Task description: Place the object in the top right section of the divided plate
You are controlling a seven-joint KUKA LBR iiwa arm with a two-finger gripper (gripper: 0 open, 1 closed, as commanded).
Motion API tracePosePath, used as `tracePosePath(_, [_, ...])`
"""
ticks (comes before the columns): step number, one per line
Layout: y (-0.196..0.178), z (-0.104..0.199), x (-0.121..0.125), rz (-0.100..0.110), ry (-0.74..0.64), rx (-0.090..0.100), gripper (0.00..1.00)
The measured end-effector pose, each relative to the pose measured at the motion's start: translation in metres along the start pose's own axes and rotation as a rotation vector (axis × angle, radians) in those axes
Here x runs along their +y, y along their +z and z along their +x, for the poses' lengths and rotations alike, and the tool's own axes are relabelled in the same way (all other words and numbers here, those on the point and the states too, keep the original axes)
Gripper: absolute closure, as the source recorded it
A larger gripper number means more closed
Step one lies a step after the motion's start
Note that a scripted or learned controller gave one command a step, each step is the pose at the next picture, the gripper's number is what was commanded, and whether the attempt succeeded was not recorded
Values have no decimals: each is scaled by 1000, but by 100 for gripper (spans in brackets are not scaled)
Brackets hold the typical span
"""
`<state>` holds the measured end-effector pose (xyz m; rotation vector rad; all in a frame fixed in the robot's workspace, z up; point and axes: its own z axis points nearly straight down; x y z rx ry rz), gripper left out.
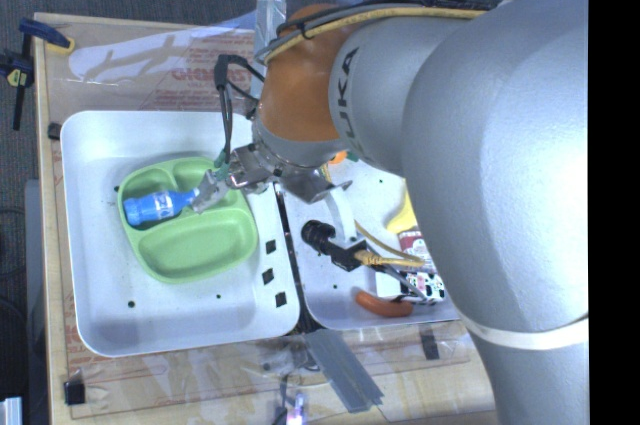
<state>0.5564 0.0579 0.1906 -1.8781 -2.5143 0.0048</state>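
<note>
Camera view shows the gripper [205,195] over the green plate [200,253] in the left bin [90,313], touching a blue bottle [155,207] whose grip I cannot tell; it looks light, stiff, slippery, best pinched mid-body.

1. arm [500,163]: fat, smooth, rounded links in matt silver-grey; the nearest link is very bulky.
2. orange band [300,98] above the wrist, glossy, rounded.
3. dark lettering, "uka" legible, printed on the grey shell [345,98] beside the orange.
4. black and yellowish cables [400,8] run along the top of the link; thin black cable [225,98] loops down by the wrist.
5. wrist fittings [290,175] grey metal, angular; gripper [208,193] small, pale grey.
</note>
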Motion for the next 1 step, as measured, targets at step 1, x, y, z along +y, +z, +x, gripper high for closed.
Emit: tracePosePath(1, [0, -22, -90, -1, -119, 0, 0])
